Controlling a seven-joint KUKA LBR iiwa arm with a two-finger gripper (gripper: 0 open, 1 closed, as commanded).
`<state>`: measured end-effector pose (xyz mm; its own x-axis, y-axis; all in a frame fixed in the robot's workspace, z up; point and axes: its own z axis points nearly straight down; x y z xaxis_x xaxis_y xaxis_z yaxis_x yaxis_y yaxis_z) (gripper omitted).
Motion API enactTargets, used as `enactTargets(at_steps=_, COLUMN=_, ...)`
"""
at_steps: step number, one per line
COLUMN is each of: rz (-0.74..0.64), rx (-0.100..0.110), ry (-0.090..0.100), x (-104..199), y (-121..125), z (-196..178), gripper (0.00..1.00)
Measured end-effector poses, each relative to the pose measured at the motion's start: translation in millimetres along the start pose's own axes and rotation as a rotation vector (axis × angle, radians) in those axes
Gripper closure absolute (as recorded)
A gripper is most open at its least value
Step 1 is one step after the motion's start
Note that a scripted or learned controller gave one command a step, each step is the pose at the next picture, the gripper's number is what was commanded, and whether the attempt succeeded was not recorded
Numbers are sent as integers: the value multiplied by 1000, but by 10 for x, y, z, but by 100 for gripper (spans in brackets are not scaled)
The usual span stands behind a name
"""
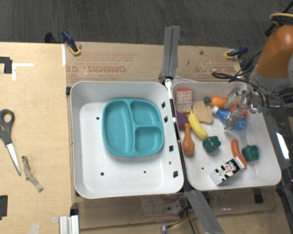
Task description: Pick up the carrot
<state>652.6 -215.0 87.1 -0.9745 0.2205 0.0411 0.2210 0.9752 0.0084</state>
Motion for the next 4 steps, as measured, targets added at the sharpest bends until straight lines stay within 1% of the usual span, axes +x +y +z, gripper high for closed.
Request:
enactTargets(at_steps=1, rz=395, rx=-10, ry=4, x=65, y=80, z=2, gripper=0)
enactTargets(at_steps=2, rz=377, rx=11, ry=-19, x=171, y=442, z=-1, gripper=0)
enactTargets(at_steps=3, rz=719, rx=1, ry=-19, x=184, y=479, z=-2, gripper=0)
enactTargets(at_steps=4, rz=1185, rx=-16, ry=-43, x=-1, y=283, z=-55, gripper=0)
